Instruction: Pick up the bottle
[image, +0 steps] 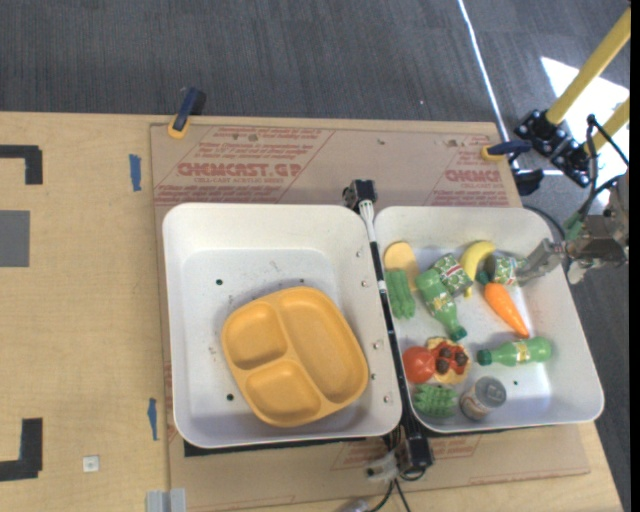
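1. Two white bins sit side by side on the bench (80, 330); the left bin (190, 300) holds a yellow divided plate (292, 355)
2. The right bin (570, 340) is crowded with toy food: a green bottle (516, 352) lies on its side near the bin's right wall, cap pointing left
3. A second green bottle (441, 293) lies tilted near the bin's middle, beside a banana (476, 257) and an orange carrot (507, 308)
4. Nearer the front lie a red and yellow item (440, 361), a grey can (484, 396) and a green ridged piece (433, 401)
5. The tool (535, 262) reaches in at the bin's right rim, its tip near the banana and carrot; whether it is released or clenched cannot be told
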